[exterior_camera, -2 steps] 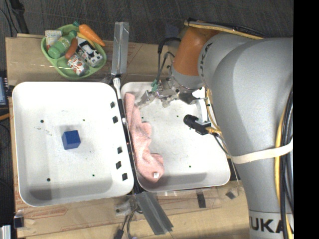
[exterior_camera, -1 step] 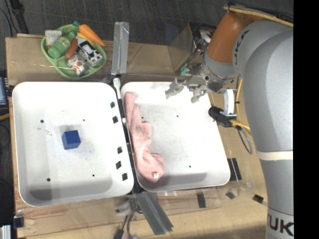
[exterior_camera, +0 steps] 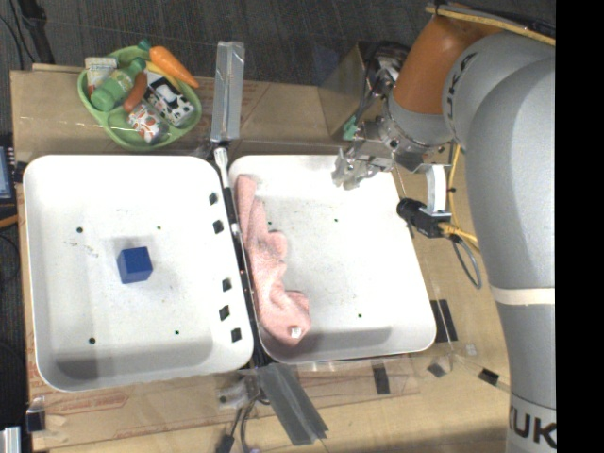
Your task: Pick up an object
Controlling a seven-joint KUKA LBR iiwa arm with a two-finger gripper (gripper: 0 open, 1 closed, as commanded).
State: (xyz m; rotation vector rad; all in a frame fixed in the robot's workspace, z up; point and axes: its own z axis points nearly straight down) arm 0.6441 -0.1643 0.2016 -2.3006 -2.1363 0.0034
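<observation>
- The grey arm with the orange band reaches in from the right, and its tool hangs over the far edge of the right shallow white bin.
- Whether the tool stands wide or narrow I cannot tell; it is small and blurred here, and nothing shows gripped in it.
- A pink crumpled cloth lies in the right bin along its left wall, stretching from the far end toward the near end, well apart from the tool.
- A small blue cube sits on the floor of the left shallow white bin, left of its middle.
- On the wooden tabletop, beyond the left bin, stands a green bowl heaped with toy food, among it an orange carrot.
- A grey upright bar stands at the far end of the seam between the two bins.
</observation>
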